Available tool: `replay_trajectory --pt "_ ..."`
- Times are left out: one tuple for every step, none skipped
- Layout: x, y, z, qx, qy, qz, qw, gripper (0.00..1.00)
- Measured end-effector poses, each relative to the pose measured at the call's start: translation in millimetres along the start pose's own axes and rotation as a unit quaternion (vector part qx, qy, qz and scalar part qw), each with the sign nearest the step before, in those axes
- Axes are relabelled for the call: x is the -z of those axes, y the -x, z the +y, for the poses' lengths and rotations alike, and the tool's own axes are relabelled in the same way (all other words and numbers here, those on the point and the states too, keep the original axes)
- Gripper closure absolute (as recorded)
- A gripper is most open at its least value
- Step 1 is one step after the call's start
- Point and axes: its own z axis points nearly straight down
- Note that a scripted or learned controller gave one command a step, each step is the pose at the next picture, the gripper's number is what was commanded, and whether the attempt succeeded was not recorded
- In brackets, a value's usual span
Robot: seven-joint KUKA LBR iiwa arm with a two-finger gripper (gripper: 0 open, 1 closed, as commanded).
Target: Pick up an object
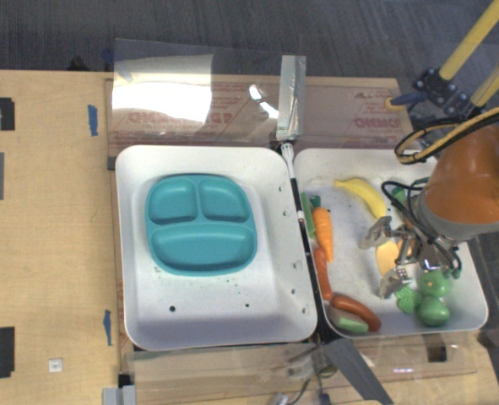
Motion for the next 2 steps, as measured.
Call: replay_trajectory --pt "9.8 3.7 0.9 0.001 0.0 -0.004 1.0 1.0" --pt "97.1 43.5 73.0 0.023 0.003 0.003 0.9997 1.0"
